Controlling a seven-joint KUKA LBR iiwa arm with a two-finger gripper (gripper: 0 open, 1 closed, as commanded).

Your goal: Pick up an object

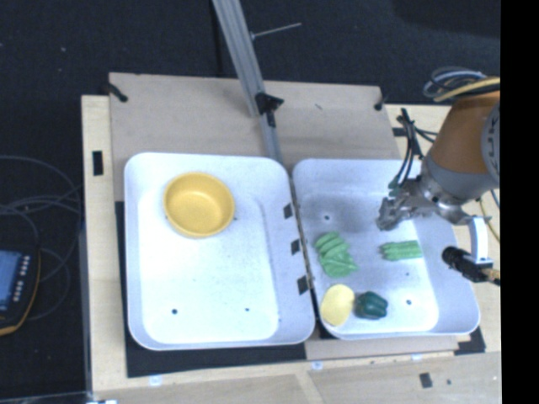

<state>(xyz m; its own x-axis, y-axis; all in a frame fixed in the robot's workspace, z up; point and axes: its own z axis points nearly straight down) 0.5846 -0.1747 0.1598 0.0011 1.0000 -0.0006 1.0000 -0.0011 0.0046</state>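
Observation:
The right bin (337, 183) holds a light green ridged piece (335, 254) near its left wall, a small green oblong piece (401, 249) to the right, a yellow round object (338, 304) at the front and a dark green pepper-like piece (370, 305) beside it. My gripper (389, 215) hangs over the right bin, just above and left of the green oblong piece. Nothing shows between its fingers. A yellow bowl (199, 204) sits in the back of the left bin (202, 301).
A grey metal pole (244, 53) slants from the top of the view down to the bench between the bins. The arm with its orange band (463, 141) and cables covers the right bin's far right corner. A handheld pendant (15, 280) lies at the left edge.

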